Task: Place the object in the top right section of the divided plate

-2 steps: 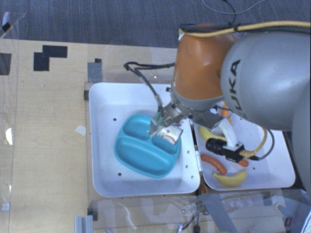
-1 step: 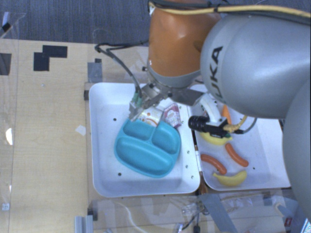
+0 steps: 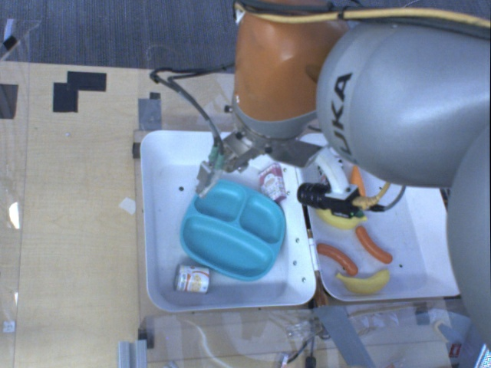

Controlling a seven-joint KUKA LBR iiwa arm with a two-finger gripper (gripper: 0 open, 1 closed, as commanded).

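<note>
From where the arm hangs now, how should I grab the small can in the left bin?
The small cylindrical can with the yellow-and-white label lies on its side in the left white bin's near corner, beside the blue divided plate. Come straight down and close across its round body mid-length; the plate and bin wall likely crowd any side approach.

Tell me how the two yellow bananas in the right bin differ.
The upper banana lies near the bin's middle, partly hidden under a black part of the arm; the lower banana lies fully in sight near the front edge. The upper one looks paler, the lower one deeper yellow with a dark tip. Both are curved and lie flat in the right bin.
</note>
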